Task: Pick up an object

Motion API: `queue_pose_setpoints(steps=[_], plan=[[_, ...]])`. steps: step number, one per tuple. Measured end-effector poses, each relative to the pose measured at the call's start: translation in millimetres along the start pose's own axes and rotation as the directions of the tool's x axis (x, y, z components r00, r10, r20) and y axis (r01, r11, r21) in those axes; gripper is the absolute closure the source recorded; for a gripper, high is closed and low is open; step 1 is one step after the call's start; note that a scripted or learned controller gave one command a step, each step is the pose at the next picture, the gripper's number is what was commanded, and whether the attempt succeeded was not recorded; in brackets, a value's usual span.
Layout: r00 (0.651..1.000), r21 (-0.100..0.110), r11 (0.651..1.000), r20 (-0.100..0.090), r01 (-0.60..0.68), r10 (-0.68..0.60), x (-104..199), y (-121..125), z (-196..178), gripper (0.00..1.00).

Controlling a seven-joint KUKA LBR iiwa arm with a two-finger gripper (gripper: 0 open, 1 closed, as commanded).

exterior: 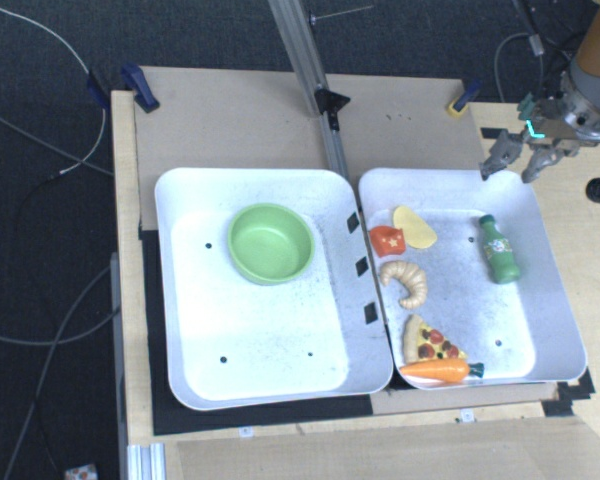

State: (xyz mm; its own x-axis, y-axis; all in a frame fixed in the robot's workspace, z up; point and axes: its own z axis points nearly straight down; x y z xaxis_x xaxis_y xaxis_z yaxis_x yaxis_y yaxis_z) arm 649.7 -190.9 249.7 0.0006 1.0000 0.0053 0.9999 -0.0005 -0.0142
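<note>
Nothing is picked up yet: the pincer (515, 162) hangs spread wide and holding nothing above the right bin's (545, 268) far rim. The nearest candidate, a green bottle (498, 249), lies in that bin just below; the reach, grasp and lift all remain.

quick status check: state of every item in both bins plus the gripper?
Gripper: open, holding nothing, above the right bin's far edge.
Green bowl: upright, in the left bin.
Green bottle: lying on its side.
Carrot: lying flat at the near edge.
Pizza slice: flat, beside the carrot.
Croissant: lying flat.
Red piece: touching the yellow chip.
</note>
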Motion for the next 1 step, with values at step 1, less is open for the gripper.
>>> queue_pose_setpoints(steps=[1], plan=[[1.000, -0.009, 1.000, 0.002, 0.001, -0.001, -0.1, 1.5, -5.2, 0.00]])
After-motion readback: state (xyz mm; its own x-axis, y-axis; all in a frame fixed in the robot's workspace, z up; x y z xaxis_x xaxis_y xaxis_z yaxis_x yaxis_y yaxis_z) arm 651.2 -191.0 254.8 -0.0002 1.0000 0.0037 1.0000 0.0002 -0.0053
